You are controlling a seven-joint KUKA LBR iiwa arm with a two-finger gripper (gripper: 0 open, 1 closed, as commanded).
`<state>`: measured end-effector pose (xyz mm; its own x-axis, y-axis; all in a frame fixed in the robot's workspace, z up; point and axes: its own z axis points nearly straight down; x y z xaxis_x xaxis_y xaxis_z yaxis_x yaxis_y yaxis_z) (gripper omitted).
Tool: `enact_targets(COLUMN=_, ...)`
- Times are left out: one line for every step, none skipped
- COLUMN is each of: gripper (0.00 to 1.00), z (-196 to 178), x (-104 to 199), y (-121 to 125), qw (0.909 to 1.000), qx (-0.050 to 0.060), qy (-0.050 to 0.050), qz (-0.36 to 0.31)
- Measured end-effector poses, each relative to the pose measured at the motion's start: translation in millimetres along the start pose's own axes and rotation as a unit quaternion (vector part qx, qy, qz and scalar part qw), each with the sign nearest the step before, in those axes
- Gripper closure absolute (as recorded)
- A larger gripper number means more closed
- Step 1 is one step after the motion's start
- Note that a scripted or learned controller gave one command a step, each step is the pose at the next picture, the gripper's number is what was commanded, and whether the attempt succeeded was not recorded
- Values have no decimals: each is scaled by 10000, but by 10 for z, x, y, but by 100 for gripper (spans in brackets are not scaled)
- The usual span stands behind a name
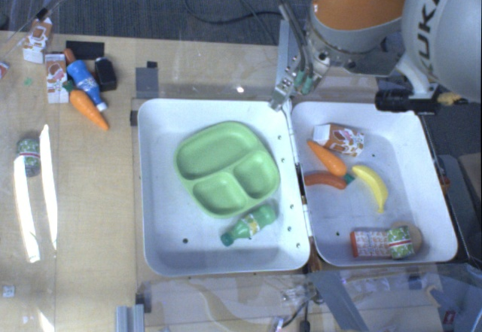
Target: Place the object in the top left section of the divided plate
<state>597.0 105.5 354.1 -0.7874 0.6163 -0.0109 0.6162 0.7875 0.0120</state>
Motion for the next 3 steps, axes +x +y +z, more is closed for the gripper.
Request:
enact_targets(gripper=0, z=1, x=1, y=0, qw=10000, qx=1, qy=1, qz=-3)
enact_targets(gripper=0, z=-837, x=191, y=-553, qw=9885, qx=19, qy=22, qz=-1515)
enact_targets(gripper=0, z=-836, x=192, y=-552, qw=9884, qx=19, qy=24, qz=-1517)
